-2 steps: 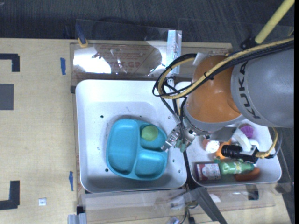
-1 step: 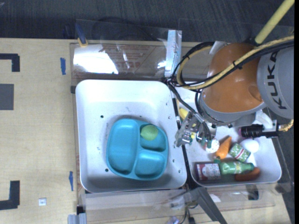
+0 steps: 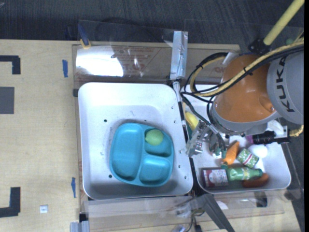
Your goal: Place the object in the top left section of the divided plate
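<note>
A blue divided plate [image 3: 140, 161] lies in the left white bin [image 3: 91, 105]. A small green ball [image 3: 154, 137] rests in the plate's upper right compartment as this view shows it. The plate's large left compartment and lower right compartment hold nothing. My gripper [image 3: 198, 141] hangs over the left edge of the right bin [image 3: 282, 175], just right of the wall between the two bins and to the right of the plate. Nothing shows in its grasp. The grey arm with its orange band [image 3: 244, 98] covers the upper part of the right bin.
The right bin holds a yellow item [image 3: 191, 120], an orange carrot-like piece [image 3: 231, 152], a green bottle [image 3: 244, 173], a dark red can [image 3: 215, 177] and a white item [image 3: 260, 151]. Cables loop above the gripper. A clear panel stands behind the left bin.
</note>
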Controlling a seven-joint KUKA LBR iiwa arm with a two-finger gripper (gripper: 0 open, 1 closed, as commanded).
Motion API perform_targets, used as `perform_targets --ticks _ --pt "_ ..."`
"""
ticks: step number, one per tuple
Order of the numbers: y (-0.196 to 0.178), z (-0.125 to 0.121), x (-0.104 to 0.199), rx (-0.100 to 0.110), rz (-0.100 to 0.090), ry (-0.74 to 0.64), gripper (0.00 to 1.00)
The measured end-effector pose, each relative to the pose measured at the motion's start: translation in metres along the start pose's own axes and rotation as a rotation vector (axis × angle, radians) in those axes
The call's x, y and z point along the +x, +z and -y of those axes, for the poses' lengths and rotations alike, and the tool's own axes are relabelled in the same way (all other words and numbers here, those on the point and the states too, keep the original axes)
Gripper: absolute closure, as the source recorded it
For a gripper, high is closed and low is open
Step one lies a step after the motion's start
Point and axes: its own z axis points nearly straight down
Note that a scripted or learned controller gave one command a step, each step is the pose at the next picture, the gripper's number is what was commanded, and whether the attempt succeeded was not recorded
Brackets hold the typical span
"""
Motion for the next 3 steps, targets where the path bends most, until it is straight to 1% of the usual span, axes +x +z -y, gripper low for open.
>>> perform_targets --ticks 1,2,3 --pt "-0.008 0.070 -0.003 0.001 0.003 -0.039 1.00" --pt "-0.034 0.045 -0.024 -0.002 0.008 -0.125 1.00" --pt "-0.019 0.095 -0.035 0.000 0.002 -0.116 1.00"
